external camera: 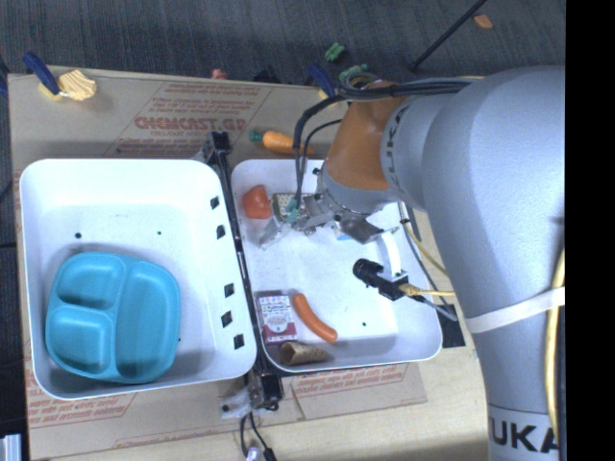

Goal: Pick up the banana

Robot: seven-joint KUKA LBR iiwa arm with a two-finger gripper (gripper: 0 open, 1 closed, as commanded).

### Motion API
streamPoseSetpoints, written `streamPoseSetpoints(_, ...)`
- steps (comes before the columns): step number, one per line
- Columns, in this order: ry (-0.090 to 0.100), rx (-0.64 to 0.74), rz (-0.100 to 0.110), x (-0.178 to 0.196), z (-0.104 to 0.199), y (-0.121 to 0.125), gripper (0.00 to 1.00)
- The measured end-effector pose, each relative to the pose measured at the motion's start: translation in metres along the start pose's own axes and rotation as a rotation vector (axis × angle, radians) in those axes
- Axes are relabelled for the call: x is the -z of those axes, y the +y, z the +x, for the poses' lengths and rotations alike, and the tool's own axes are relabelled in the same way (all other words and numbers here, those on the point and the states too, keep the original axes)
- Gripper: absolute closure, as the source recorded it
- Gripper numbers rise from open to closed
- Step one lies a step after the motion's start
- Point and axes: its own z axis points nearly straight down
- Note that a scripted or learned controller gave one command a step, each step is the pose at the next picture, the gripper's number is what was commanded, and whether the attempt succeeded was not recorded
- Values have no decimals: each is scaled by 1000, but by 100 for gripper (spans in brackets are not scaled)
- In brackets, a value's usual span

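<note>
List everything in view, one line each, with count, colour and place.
Bins: two, white, side by side on the bench.
Divided plate: one, light blue, left bin.
Round item: one, red-orange, right bin, far left corner.
Carrot-like item: one, orange, right bin, near edge.
Small packet: one, red and white, beside it.
Brown item: one, right bin's near edge.
Orange item: one, on the bench beyond the right bin.
Banana: none identifiable.
Arm: one, grey with orange band, from the right.
Pincer: one, metallic, over the right bin.

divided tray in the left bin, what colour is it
Light blue; the divided tray shows clearly in the camera view, lying in the left bin.
</note>
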Motion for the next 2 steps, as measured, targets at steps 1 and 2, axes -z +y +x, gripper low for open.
streamPoseSetpoints(1, 0, 3, 2, 10, 0, 0, 100)
streamPoseSetpoints(2, 0, 6, 3, 20, 0, 0, 100)
